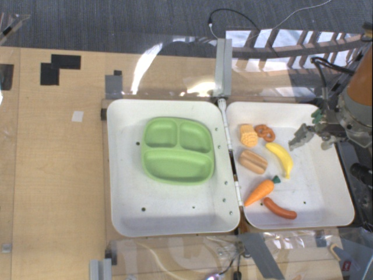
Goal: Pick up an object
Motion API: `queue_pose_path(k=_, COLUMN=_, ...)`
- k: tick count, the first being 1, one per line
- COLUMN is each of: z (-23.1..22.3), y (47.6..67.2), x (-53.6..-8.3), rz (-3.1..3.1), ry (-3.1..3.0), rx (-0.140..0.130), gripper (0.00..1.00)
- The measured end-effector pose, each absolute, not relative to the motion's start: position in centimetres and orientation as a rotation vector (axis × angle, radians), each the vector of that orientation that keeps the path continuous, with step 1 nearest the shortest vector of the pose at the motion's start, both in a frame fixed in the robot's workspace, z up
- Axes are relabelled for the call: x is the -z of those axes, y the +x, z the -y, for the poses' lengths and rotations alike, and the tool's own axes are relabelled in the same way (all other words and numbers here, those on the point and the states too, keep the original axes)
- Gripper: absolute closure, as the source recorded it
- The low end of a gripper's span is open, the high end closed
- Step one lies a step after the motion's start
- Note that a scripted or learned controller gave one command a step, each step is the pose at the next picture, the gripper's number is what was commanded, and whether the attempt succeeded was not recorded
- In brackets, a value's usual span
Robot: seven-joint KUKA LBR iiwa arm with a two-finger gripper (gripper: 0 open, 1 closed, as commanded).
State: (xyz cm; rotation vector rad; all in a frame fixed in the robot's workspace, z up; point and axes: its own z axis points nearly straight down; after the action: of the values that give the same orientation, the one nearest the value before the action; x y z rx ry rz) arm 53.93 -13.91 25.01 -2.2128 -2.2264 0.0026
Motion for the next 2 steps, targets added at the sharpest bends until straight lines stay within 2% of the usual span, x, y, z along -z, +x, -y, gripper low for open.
queue_pose_path(k=1, z=17.0, y=52.9, x=-15.3, rz=2.068, ry=-2.360, rx=-0.004, gripper=0.00)
queue_pose_path(k=2, z=19.3, y=55.1, x=-8.9, rz=2.152, ry=-2.297, rx=0.010, gripper=0.00)
